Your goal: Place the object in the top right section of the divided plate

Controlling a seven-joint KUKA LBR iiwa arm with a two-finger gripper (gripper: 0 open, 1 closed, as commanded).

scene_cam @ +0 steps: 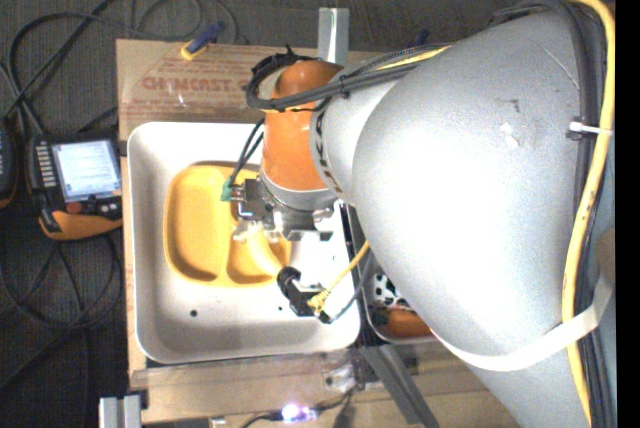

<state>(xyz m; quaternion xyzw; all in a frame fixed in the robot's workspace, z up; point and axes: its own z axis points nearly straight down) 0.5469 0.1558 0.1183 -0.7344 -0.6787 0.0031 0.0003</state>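
A yellow divided plate [200,216] lies in the left white bin [160,316], its right part covered by the arm. The arm's orange band [295,141] and wrist hang over the plate's right side. The gripper [262,228] points down at the plate's right sections; its tips are hidden by the wrist. I cannot make out any object between them. In the right bin, an orange item [405,321] and a black-and-white item [383,290] peek out under the arm.
The big grey arm body [480,186] covers most of the right bin. A cardboard sheet [180,86] lies behind the bins. A handheld pendant [80,171] and cables sit on the floor to the left.
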